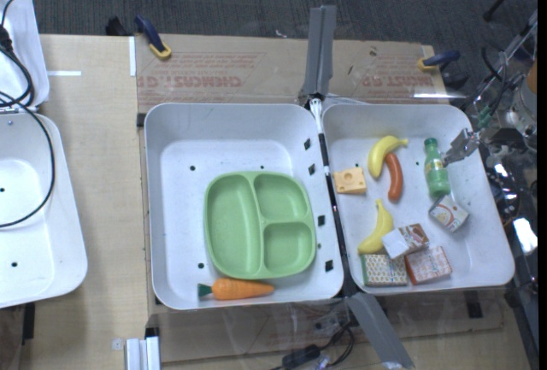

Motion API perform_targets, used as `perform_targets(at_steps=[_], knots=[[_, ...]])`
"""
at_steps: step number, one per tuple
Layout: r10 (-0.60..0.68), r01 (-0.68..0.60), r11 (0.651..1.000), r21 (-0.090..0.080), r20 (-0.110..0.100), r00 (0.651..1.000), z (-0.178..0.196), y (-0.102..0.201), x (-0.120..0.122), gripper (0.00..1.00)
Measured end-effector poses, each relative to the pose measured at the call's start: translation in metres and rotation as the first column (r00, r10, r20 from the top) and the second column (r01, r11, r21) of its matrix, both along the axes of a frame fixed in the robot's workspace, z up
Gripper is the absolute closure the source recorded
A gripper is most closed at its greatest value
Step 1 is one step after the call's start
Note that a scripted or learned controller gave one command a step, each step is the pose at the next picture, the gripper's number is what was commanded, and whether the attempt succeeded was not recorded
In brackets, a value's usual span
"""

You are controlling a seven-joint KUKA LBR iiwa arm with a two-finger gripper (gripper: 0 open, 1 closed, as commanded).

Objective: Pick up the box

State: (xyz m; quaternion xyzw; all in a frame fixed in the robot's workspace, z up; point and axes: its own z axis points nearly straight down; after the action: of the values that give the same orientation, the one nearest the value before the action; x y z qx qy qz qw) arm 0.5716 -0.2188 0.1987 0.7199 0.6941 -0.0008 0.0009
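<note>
Right bin: the box lies at 5 o'clock, close to the front rim, touching a green-faced packet on its 9 o'clock side and a small carton at 11. Open floor lies at 3 o'clock of the box. Gripper sits at the bin's 2 o'clock rim, beside the green bottle; finger state cannot be determined.

Tray in left bin; box in right bin.
</note>
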Motion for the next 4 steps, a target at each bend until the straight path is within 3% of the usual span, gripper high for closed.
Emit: perform_targets(at_steps=[1,2,3,4], knots=[[-0.002,0.002,1.0,0.003,-0.003,1.0,-0.049,0.01,-0.079,0.0],[-0.149,0.149,0.989,-0.003,0.022,0.989,-0.097,0.035,-0.088,0.0],[-0.561,0.561,0.828,0.002,0.0,0.828,-0.107,0.085,-0.094,0.0],[-0.737,0.737,0.676,0.0,-0.003,0.676,-0.108,0.052,-0.095,0.0]])
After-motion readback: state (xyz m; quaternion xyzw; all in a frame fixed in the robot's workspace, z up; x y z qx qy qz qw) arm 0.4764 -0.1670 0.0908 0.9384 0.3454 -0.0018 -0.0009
